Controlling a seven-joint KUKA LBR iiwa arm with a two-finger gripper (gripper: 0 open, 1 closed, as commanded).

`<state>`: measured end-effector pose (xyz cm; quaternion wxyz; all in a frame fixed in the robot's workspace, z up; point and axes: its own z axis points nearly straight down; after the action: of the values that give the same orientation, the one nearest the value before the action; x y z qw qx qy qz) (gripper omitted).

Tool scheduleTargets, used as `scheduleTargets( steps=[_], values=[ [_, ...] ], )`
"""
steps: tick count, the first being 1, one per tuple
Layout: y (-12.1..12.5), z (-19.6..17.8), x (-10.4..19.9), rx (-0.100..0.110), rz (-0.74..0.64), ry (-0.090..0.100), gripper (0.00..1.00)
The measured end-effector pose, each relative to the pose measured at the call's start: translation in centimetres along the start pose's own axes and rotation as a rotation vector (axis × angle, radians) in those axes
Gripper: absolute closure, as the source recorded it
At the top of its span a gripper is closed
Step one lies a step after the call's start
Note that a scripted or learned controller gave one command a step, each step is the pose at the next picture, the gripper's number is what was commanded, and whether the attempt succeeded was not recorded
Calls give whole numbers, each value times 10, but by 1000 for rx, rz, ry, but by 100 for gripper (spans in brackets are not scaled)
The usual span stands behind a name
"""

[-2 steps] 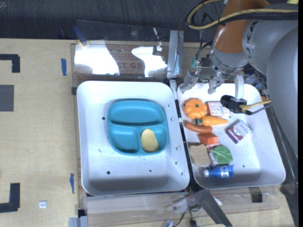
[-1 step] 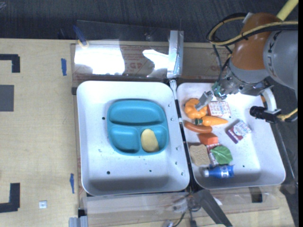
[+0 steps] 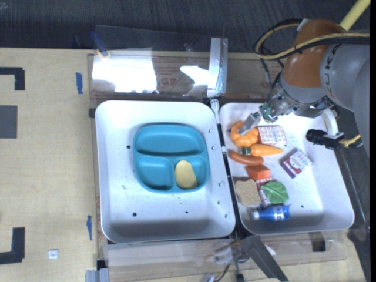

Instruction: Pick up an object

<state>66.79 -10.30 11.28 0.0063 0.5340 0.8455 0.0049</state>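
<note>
My gripper hangs low over the back of the right bin, reaching in from the right. Its tip is just above and to the right of an orange pepper. A carrot lies in front of the pepper, and a white packet with red print lies right beside the gripper. Nothing visibly hangs from the gripper.
The right bin also holds a purple-and-white packet, a red-orange piece, a brown bread slice, a green leaf and a blue can. In the left bin a blue divided tray carries a yellow potato-like object.
</note>
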Motion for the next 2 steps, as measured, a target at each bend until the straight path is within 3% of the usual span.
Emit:
scheduleTargets(
  steps=[2],
  values=[
    [-9, 6, 7, -23, 254, -2, 0]
  ],
)
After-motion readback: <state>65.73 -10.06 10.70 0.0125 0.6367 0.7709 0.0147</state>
